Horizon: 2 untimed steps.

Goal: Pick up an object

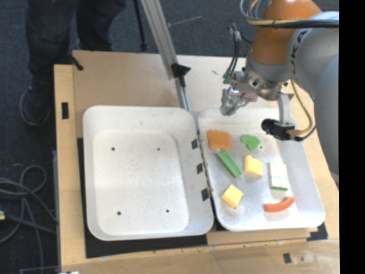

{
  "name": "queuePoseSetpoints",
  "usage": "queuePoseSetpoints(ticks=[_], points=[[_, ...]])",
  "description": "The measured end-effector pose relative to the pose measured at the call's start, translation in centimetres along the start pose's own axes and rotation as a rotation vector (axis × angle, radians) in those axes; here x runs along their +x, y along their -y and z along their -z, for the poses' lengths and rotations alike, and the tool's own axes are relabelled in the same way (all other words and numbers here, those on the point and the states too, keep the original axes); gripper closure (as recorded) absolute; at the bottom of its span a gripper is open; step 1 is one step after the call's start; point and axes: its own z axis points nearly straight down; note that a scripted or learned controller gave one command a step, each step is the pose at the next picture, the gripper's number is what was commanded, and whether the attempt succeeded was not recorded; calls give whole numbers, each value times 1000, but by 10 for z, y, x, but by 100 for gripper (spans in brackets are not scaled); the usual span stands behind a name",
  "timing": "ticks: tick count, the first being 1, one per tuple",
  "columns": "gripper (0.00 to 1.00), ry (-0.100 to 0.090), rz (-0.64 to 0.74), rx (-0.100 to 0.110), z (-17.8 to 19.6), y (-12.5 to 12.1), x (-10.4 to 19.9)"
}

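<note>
Above the far edge of the right bin (308, 210) hangs the gripper (230, 106), tilted down from the grey arm (311, 44) with its orange band; whether it is apart or together I cannot tell at this angle, and nothing shows between its tips. It sits high and clear of the pieces, which reads as a pause before choosing one to pick. All the candidates lie loose in that right bin: an orange block (219, 140) nearest the gripper, a long green stick (228, 164) just below it, a small green piece (250, 142) to the side, two yellow blocks (253, 166) (232, 196), a white-and-green box (278, 176) and a curved orange piece (279, 205) near the front. They are spread apart, so each could be taken alone. The left bin (94, 153) lies alongside, likely as the drop place
</note>
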Motion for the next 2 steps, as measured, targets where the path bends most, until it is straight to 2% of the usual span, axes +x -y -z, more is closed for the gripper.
queuePoseSetpoints(ticks=[1, 2], points=[[100, -2, 2, -1, 13, 7, 57], [100, -2, 2, 1, 6, 17, 117]])
